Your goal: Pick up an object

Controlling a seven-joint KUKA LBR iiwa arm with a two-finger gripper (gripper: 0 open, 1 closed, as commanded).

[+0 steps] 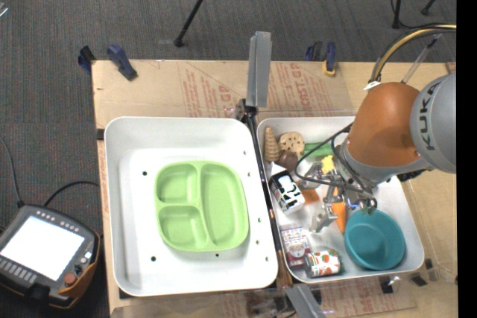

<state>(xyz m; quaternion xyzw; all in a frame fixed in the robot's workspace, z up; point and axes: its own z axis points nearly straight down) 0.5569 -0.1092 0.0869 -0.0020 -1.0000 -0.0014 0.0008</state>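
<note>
Small printed can (323,263) lying by round teal bowl (375,238); gripper (333,206) above, grip state unclear; smooth green three-part tray (201,205)

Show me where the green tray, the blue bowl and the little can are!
green tray (223,205), camera view, its large right compartment.
blue bowl (375,240), camera view, its inside bottom.
little can (323,263), camera view, its labelled side.

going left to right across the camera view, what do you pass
Tablet → left bin → green tray → toy car → gripper → teal bowl
</note>
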